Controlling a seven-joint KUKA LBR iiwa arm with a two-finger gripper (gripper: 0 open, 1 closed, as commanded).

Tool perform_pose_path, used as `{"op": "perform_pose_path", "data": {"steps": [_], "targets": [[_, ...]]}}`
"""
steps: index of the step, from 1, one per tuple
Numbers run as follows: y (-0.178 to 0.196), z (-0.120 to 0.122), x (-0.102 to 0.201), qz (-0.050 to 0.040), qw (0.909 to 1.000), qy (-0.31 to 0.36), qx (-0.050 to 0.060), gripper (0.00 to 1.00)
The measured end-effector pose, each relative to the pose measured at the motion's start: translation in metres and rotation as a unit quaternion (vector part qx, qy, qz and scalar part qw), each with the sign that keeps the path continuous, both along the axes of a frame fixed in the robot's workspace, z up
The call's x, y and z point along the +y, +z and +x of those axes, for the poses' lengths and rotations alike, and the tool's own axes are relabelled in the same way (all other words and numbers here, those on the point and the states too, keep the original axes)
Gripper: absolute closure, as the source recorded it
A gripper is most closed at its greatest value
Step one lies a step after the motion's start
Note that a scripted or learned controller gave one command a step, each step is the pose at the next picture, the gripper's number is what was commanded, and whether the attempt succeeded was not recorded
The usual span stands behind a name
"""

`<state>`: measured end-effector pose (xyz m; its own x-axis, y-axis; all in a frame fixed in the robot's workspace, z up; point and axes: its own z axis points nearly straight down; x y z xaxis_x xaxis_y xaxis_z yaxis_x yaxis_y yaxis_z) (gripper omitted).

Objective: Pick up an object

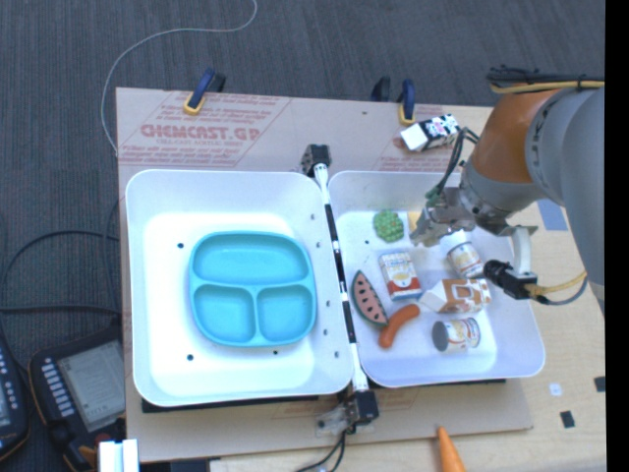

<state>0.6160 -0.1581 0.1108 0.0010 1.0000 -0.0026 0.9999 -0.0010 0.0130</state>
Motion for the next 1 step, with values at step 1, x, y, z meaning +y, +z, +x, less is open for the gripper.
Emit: {"op": "perform_pose_path", "data": {"steps": [1], "targets": [[-0.0002,-0.0001,0.0001,0.0001,1.0,0.0,0.0,0.0]]}}
